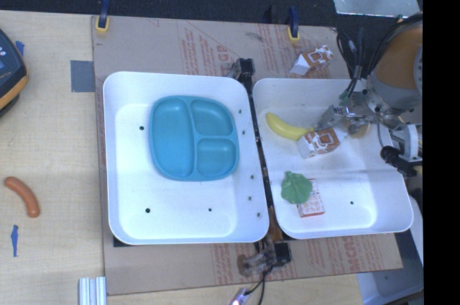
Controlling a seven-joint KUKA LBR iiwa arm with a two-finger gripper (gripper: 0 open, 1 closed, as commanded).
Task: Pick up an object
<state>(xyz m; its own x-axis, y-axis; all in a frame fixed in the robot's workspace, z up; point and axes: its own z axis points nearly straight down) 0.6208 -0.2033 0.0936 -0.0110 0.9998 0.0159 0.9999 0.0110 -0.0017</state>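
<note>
Leaf (296, 188) and card (311, 204) lie at six o'clock in right bin (388, 214); pincer (336, 118) at twelve, fingers unclear, beside carton (320, 142); banana (284, 127) at ten.

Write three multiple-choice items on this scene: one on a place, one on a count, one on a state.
1. Where does the blue tray lie?
A. in the left bin
B. in the right bin
C. on the bare bench

2. How many compartments has the tray?
A. two
B. three
C. five

3. How does the sausage stand to the bins?
A. inside the left bin
B. propped on the right bin's rim
C. out on the wooden bench, left of both bins

Answers:
1. A: the tray sits on the left bin's floor, while the banana, the green leaf and the small packets lie in the right bin.
2. B: one long section and two smaller ones show.
3. C: it lies on the bare wood near the view's left edge.
</note>
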